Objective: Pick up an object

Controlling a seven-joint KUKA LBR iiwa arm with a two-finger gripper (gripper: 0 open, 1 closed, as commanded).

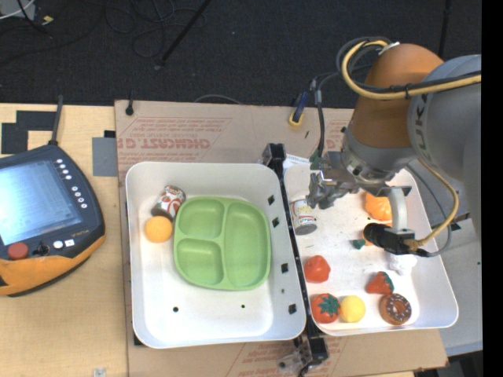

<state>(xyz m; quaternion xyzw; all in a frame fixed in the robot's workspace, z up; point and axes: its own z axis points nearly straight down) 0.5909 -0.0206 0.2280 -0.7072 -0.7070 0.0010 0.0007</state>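
- The arm (409, 108) reaches in from the right over the right bin (444, 309).
- The gripper (324, 191) hangs at that bin's upper left, just above a small can (303, 216); whether it is clenched or released cannot be told.
- The can stands near the wall between the bins, apart from the gripper.
- The right bin also has a tomato (317, 269), lemon (353, 309), strawberry (380, 283) and donut (395, 309).
- The left bin (149, 289) holds a green tray (222, 243), an orange ball (158, 228) and a can (168, 201).
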